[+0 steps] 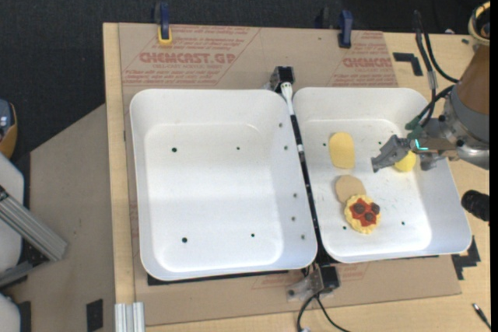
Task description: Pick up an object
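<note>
Jaws of grey gripper (395,154) low in right white bin (436,237); whether apart or together, cannot tell. Small yellow rounded object (405,161) touches them, just right; closest candidate.

Small yellow object (405,162) in right bin (373,249).

So the grey two-finger gripper (391,155) is down in the right shallow white bin (436,233), right against a small yellow round piece (405,162). Left of it sits a yellow cylinder block (341,149), then nearer, a tan disc (349,186) touching a yellow tart toy with red berries (363,214).
</note>
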